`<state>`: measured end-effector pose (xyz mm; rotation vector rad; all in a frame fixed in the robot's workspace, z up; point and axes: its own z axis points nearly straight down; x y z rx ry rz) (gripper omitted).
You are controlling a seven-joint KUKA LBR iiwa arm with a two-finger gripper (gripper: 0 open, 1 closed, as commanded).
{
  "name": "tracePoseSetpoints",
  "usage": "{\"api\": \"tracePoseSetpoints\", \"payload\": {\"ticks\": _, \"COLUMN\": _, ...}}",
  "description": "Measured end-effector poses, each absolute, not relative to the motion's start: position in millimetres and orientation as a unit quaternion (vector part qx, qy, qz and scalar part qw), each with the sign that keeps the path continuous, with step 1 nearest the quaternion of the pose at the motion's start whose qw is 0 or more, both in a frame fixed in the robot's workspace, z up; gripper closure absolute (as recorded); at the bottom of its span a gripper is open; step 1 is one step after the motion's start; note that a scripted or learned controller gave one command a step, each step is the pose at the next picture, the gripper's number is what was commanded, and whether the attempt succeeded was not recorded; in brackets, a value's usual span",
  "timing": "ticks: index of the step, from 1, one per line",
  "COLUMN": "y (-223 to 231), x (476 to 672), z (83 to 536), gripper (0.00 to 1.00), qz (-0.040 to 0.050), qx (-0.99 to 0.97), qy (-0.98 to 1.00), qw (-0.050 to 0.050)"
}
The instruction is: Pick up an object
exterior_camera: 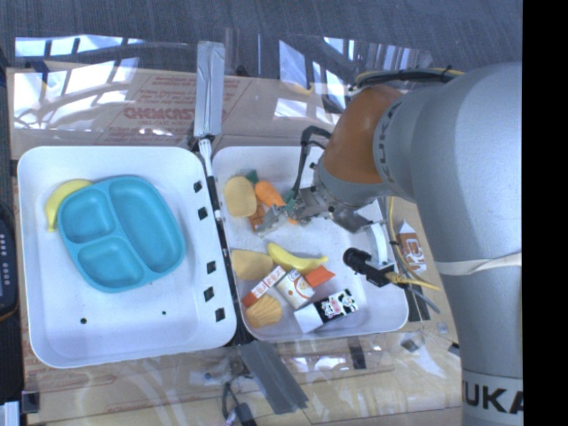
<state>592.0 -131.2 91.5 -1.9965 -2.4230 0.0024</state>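
My gripper [286,209] hangs low over the upper middle of the right bin [377,318], beside an orange carrot toy [268,193] and a tan round piece [240,196]. A small brown item [259,223] lies just left of it. Below lie a yellow banana [295,258], a pale yellow wedge [251,264], a waffle-like toy [264,310], an orange juice carton [299,287] and a small milk carton with black spots [330,309]. The arm hides the bin's upper right part.
The left bin [53,331] holds a blue divided plate [122,231] with a yellow banana-shaped piece [62,198] at its upper left edge. A grey divider [209,96] runs between the bins.
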Motion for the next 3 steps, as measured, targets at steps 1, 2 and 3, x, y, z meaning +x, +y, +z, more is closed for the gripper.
{"api": "tracePoseSetpoints", "payload": {"ticks": 1, "y": -116.2, "x": 656.8, "z": 91.4, "gripper": 0.0, "qz": 0.0006, "qx": -0.648, "qy": -0.761, "qw": 0.001}}
{"api": "tracePoseSetpoints", "payload": {"ticks": 2, "y": -115.6, "x": 657.0, "z": 101.4, "gripper": 1.0, "qz": 0.0016, "qx": -0.646, "qy": -0.764, "qw": 0.001}}
{"api": "tracePoseSetpoints", "payload": {"ticks": 3, "y": -17.9, "x": 642.9, "z": 197.7, "gripper": 1.0, "qz": -0.0039, "qx": -0.61, "qy": -0.793, "qw": -0.003}}
